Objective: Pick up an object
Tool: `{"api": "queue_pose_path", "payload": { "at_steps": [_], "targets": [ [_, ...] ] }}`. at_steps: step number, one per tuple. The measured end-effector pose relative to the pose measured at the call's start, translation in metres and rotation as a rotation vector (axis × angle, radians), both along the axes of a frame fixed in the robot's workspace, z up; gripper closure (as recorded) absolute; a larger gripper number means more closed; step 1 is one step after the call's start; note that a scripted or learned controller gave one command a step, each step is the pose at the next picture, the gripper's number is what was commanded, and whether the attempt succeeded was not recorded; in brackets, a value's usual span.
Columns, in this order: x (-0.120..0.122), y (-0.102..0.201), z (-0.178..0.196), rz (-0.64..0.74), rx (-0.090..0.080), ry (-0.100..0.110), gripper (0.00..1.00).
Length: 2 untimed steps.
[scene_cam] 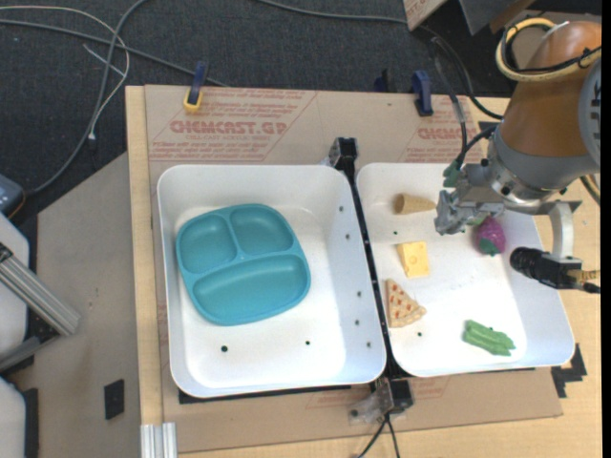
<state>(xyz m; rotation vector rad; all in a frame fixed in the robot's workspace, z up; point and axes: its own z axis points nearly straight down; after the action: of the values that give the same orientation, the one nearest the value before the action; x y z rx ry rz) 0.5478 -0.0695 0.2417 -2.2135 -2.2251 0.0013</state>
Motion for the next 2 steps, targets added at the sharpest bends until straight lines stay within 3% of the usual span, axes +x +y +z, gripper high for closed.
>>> {"api": "queue_pose_path", "payload": {
  "at_steps": [2],
  "targets": [
    [0.024,0.11,-0.01,0.001,0.0,0.0,1.0]
  ]
}}
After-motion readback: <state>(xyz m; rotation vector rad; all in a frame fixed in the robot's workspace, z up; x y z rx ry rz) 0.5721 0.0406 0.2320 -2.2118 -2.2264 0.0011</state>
